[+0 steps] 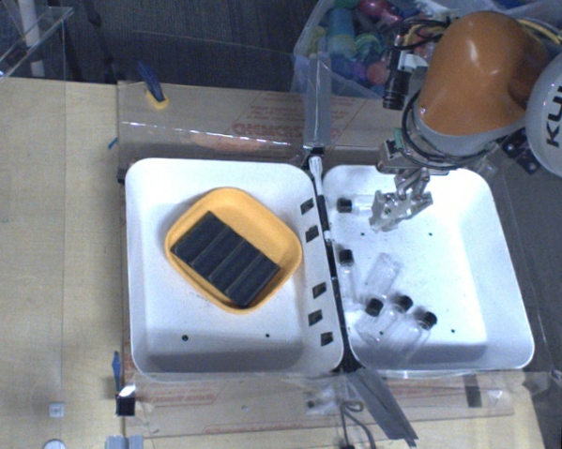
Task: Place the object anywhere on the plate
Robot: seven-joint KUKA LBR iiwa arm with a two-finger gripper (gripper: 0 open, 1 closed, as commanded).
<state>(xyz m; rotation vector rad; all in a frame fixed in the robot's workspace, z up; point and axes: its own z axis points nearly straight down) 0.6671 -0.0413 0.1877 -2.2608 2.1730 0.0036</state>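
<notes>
Black ribbed rectangular block (226, 257) lies flat on the yellow plate (189, 222) in the left bin (144, 334); its long axis runs diagonally, upper-left to lower-right. Plate is a rounded square, smooth, glossy. Right bin (483, 314) holds several small clear vials with black caps (400, 312), scattered near its lower-left. End effector (391, 213) hangs over the right bin's upper part, metal fingers close together, nothing visible between them. Arm shell reads "KU" (556, 116). Worktop (45, 253) is pale wood.
</notes>
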